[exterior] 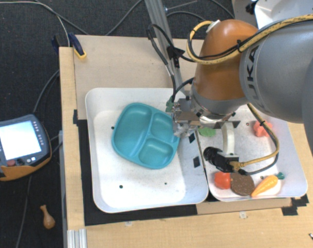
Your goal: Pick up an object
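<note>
The teal divided plate lies flat in the left bin, long axis running far-left to near-right. It looks like light, stiff, slick plastic, so the raised rim's the spot to pinch. The gripper hangs at its right edge; can't tell how the jaws stand.

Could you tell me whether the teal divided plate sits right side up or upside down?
Right side up: the teal divided plate shows its three hollow compartments facing upward.
</note>
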Robot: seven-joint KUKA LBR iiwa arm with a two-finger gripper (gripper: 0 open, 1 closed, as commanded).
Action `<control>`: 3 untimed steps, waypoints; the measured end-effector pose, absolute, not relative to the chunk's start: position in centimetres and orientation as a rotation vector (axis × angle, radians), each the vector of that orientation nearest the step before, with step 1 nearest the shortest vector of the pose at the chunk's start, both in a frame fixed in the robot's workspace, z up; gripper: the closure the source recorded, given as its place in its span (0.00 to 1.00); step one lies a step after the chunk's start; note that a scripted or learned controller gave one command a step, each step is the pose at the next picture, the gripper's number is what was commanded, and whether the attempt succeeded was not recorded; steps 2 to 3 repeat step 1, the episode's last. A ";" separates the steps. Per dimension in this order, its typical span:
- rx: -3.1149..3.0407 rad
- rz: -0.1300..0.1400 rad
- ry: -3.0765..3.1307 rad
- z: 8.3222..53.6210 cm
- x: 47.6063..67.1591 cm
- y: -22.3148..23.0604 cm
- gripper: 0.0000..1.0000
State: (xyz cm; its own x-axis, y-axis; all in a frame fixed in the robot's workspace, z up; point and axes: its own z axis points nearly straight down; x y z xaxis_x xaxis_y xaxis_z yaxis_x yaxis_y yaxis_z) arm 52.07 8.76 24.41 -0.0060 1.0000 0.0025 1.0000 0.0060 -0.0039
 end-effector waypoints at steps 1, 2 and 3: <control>-2.218 0.002 -2.221 24.4 52.1 8.5 0.00; -2.218 0.002 -2.221 24.4 52.1 8.5 0.00; -2.218 0.002 -2.221 24.4 52.1 8.5 0.00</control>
